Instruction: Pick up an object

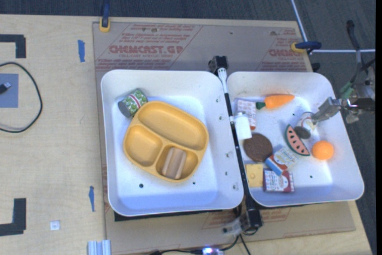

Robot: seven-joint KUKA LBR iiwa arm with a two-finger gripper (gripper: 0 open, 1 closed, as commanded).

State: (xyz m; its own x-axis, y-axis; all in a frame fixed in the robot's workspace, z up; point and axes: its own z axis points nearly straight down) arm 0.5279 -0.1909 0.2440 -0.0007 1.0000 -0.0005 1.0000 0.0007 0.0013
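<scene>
My gripper point(310, 121) reaches in from the right over the right bin point(349, 179), low above its right half. Its tip hangs just above and beside the watermelon slice point(296, 140). An orange ball point(323, 150) lies just right of that slice. A carrot point(277, 101) lies near the bin's far wall. A brown round cookie point(258, 147) sits mid-left, with a yellow cheese block point(254, 175) and a red-and-white packet point(278, 181) in front of it. Nothing shows as held.
The left bin point(113, 128) holds a yellow divided plate point(164, 139) with a tan bun point(174, 162) in one compartment and a green can point(132, 102) at its far left corner. A white bottle point(242, 127) and small packets lie along the right bin's left wall.
</scene>
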